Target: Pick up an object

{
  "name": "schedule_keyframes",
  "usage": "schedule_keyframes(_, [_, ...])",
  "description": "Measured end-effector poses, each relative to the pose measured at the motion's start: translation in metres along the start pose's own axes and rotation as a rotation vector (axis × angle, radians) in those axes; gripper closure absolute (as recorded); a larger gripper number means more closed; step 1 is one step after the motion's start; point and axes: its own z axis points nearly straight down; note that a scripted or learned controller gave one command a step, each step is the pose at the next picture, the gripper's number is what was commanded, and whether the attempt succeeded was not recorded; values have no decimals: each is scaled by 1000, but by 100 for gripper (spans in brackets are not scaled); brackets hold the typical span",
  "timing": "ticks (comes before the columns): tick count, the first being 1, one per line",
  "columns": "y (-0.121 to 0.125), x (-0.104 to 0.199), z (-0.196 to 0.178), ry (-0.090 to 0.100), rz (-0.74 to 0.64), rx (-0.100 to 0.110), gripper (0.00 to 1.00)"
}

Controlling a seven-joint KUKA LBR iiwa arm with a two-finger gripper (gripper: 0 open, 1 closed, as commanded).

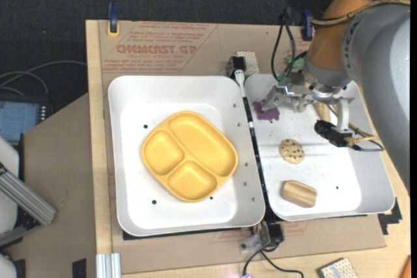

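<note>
Nearest me, well to the near side of the end effector, a tan rounded block lay on the floor of the white bin that the end effector hung over. A little farther back, between that block and the end effector, sat a round cookie with dark chips, apart from both. Off to one side of the end effector, across the wall shared by the two bins, the other white bin carried a yellow divided plate with three compartments. It lay flat near that bin's middle, well apart from the end effector. Just beside the end effector, on the side toward the shared wall, a small purple thing rested on the bin floor; whether it touched the metal I could not tell. The end effector itself was low over the far part of its bin, under the grey arm and its orange band. I could not tell whether it was set wide or narrow. Beyond it, the worktop was covered by a brown sheet with red print, and a blue clamp stood at a far corner, well away.
</note>
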Motion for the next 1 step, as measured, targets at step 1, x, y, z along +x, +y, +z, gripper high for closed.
schedule_keyframes(1, [17,-63,0,-2,6,0,0])
